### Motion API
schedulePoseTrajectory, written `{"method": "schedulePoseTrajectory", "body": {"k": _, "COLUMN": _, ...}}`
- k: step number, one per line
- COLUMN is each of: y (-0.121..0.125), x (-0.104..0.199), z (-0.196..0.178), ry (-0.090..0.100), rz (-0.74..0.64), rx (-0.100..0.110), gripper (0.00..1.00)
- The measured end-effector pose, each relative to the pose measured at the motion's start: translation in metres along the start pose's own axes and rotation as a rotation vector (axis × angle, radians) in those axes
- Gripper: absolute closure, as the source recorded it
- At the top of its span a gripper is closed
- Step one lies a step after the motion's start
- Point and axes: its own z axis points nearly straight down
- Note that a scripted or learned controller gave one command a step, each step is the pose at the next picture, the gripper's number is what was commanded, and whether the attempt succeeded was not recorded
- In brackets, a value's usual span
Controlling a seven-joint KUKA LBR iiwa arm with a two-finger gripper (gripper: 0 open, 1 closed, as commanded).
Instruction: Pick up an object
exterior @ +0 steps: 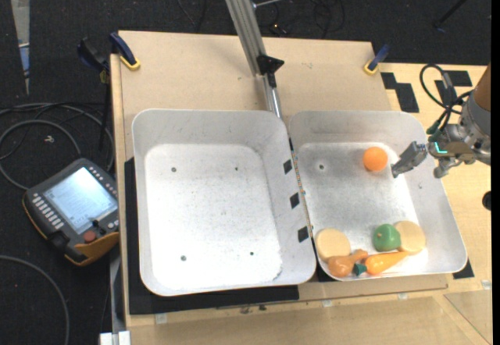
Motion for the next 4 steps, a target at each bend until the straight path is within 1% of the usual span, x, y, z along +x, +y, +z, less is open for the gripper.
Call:
{"method": "schedulePoseTrajectory", "body": {"k": 1, "y": 0.006, "x": 0.009, "z": 0.057, "ry": 0.002, "rz": 0.000, "rx": 0.005, "gripper": 0.00}}
{"method": "schedulePoseTrajectory", "body": {"k": 2, "y": -0.005, "x": 0.004, "z": 0.110, "ry": 0.002, "rz": 0.003, "rx": 0.006, "gripper": 0.00}}
{"method": "schedulePoseTrajectory", "body": {"k": 3, "y": -0.004, "x": 0.005, "z": 0.150, "ry": 0.000, "rz": 0.002, "rx": -0.001, "gripper": 0.00}}
{"method": "schedulePoseTrajectory", "body": {"k": 4, "y": -0.003, "x": 0.005, "z": 0.138, "ry": -0.001, "rz": 0.002, "rx": -0.004, "gripper": 1.00}}
